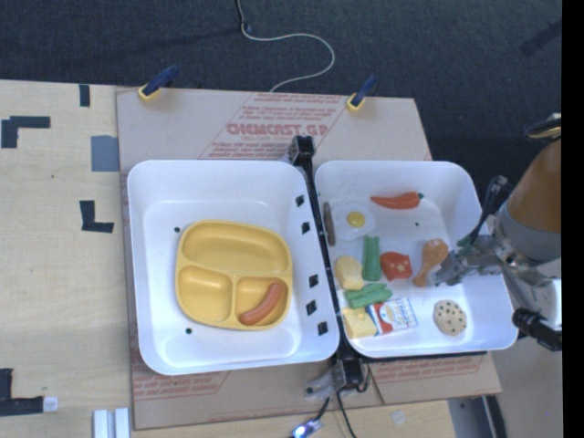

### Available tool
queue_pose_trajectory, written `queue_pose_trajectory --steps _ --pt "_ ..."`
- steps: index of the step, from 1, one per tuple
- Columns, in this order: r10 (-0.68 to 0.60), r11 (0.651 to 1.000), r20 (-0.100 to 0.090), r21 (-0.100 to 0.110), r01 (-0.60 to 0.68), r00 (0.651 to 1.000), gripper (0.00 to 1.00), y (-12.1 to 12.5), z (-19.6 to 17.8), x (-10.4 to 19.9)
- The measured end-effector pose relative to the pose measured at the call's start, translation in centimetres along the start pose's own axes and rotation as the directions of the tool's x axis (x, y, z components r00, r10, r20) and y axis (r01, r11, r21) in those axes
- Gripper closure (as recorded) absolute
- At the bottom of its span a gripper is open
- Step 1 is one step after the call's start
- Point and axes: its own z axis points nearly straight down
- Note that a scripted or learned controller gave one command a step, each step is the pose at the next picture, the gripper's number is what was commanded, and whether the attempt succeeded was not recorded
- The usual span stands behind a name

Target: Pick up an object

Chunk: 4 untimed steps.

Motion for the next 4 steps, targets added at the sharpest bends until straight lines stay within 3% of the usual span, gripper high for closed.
queue_pose_trajectory --steps 1,2,4 --pt "-0.003 1.000 0.000 -0.002 0.003 1.000 1.00 0.1 -5.8 1.0" --pt "-0.002 1.000 0.000 0.001 0.002 1.000 1.00 0.1 -8.3 1.0" --pt "-0.008 1.000 -0.003 0.003 0.008 1.000 1.00 2.7 -7.1 11.9"
